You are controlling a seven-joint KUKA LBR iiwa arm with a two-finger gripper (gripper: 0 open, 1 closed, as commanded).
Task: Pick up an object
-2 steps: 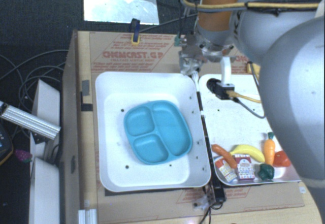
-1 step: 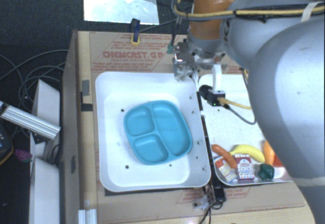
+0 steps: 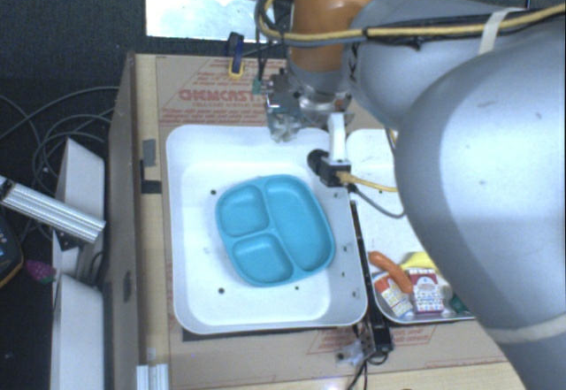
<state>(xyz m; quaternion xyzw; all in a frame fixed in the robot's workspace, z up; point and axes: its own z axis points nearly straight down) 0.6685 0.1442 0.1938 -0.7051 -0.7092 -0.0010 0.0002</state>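
The pincer (image 3: pixel 283 125) hangs over the left bin's (image 3: pixel 190 202) far rim, at twelve o'clock from the blue divided tray (image 3: pixel 274 229); I cannot tell its state, and nothing shows in it. The tray lies flat mid-bin, leaving bare floor all round for a descent. At four o'clock, the right bin (image 3: pixel 376 149) holds an orange carrot-like toy (image 3: pixel 391 270) and a small carton (image 3: pixel 428 291), crowded under the arm.

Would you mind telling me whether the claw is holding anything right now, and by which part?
Nothing shows between the claw's fingers; it hangs over the far rim of the left bin, apart from the blue divided plate.
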